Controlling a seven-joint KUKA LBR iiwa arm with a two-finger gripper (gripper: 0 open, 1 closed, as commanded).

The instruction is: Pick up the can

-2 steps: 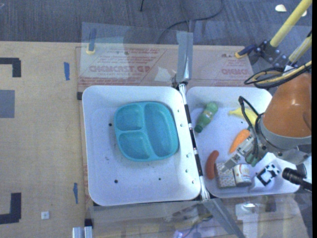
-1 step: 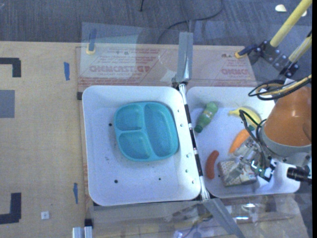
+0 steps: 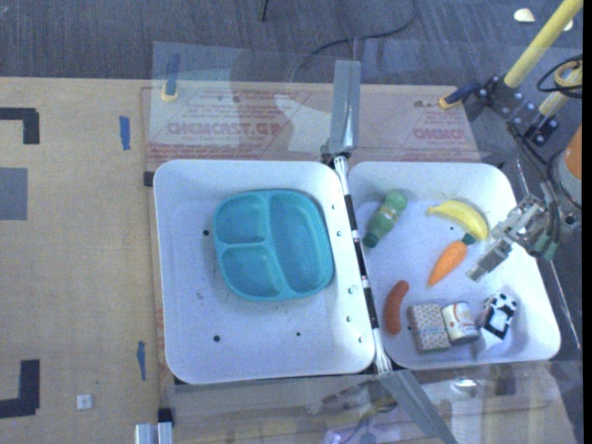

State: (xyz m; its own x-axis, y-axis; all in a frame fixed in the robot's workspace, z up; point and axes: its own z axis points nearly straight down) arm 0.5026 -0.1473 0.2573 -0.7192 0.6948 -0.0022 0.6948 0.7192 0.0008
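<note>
The can (image 3: 457,321) lies on its side near the right bin's (image 3: 532,345) near edge: likely light, rigid, smooth. Grasp across its body. The gripper (image 3: 493,252) hovers open, empty.

A pale wooden worktop (image 3: 74,276) fills the left side, marked with black angle brackets (image 3: 23,123), short strips of blue tape (image 3: 124,132) and a grey square (image 3: 11,193) at the left edge. Beyond its far edge lies dark grey carpeted floor (image 3: 139,7), crossed by a thin black cable (image 3: 375,7) that loops near the top centre. A flat sheet of brown cardboard (image 3: 277,123) with faded red lettering lies on the worktop, under even, soft light.
</note>
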